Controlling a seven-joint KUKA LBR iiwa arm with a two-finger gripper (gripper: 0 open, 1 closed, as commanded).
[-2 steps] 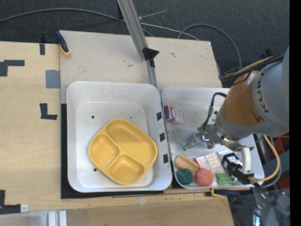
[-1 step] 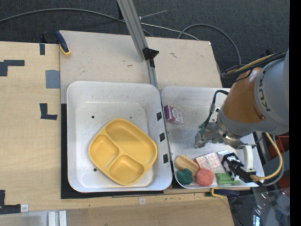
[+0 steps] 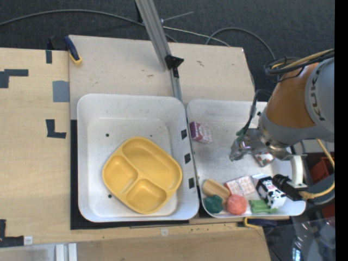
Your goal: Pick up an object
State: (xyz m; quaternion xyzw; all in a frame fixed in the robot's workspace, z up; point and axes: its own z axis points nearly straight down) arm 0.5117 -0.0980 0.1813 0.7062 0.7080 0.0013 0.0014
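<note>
Gripper (image 3: 237, 150) hangs over right bin (image 3: 217, 113), fingers hard to read, can't tell if spread or pinched; nothing seen between them. Objects near: pink packet (image 3: 200, 132), red ball (image 3: 236, 204), green toy (image 3: 213, 203); yellow tray (image 3: 142, 174) in left bin (image 3: 87, 145)

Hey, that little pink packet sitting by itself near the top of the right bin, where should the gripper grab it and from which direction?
Probably straight down from above, closing across the pink packet's narrower width at its middle. It appears to lie flat on the right bin's floor, apart from the other items, so the gripper has room on both sides.
</note>
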